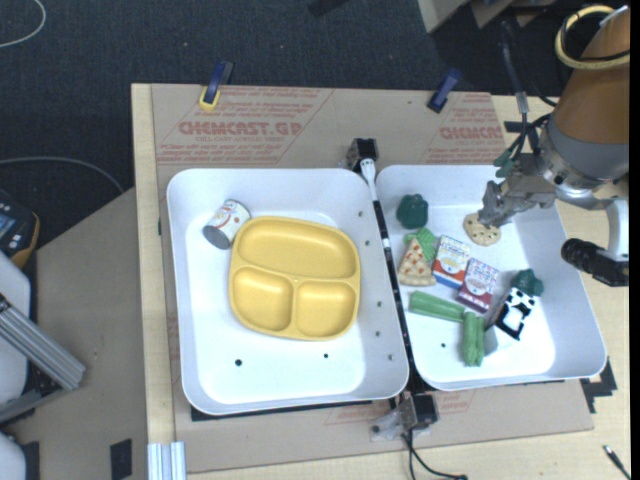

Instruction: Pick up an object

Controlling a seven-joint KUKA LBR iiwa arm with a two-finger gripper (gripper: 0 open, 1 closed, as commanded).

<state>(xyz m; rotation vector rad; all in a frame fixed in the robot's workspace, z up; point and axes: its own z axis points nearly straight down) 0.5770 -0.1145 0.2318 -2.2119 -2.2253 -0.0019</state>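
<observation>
My gripper (492, 216) hangs over the back of the right bin (570, 353), just above a round cookie (483, 232). Nothing shows between it and the cookie that tells a grasp. In the same bin lie a dark green broccoli piece (412, 210), a pizza slice (414, 261), two small cartons (452, 260) (479, 282), a long green vegetable (436, 307), a second green one (472, 339), and a black-and-white tagged block (516, 310). The left bin (190, 258) holds a yellow divided plate (295, 276) and a small can (226, 223) on its side.
The bins sit side by side on a cardboard-covered bench, with a black divider (380, 233) between them. Blue clamps (213, 85) (443, 90) hold the back edge. The arm's grey and orange body (595, 98) fills the upper right.
</observation>
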